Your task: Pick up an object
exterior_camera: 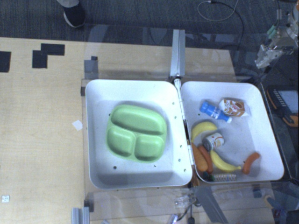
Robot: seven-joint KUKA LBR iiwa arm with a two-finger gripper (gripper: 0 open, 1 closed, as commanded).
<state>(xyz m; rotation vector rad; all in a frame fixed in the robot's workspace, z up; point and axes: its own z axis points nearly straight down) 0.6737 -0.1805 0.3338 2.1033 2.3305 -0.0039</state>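
The right bin point(268, 125) holds several small objects. A blue bottle point(215, 111) lies beside a brown and white packet point(232, 107) near the back. A yellow banana point(204, 128) curves around a small can point(213, 141). A second banana point(224, 164), an orange carrot point(202, 158) and a red sausage point(251, 162) lie along the front wall. My gripper point(270, 52) hangs at the top right, outside the bin and beyond its back right corner, well away from all the objects.
The left bin point(96, 139) holds a green divided plate point(137, 132). A metal rail point(177, 55) runs back from between the bins. A cable point(233, 10) and a person's shoe point(74, 15) are on the dark floor behind.
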